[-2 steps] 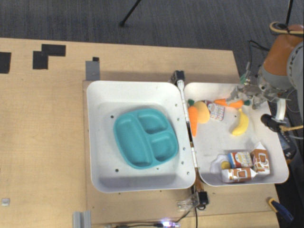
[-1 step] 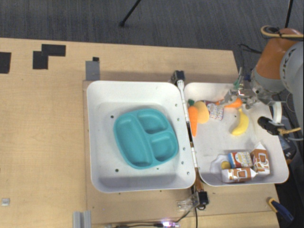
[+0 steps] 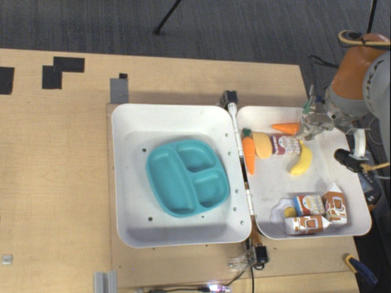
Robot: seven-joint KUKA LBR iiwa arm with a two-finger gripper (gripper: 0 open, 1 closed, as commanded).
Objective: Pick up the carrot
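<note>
I am hovering my tool at the far edge of the right bin; I cannot tell its state. A carrot is lying just left of it, another carrot farther left by the divider. A banana and small bottle are crowding the space just below.

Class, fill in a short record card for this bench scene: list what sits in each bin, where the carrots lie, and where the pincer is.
left bin: holds a teal divided tray
right bin: holds toy foods and small cartons
carrot by divider: upright in the view, against the bin's left wall
second carrot: lying sideways near the far wall, close to the pincer
banana: right of the small jar
cartons: near corner of the right bin
pincer: over the right bin's far side, beside the second carrot
</note>
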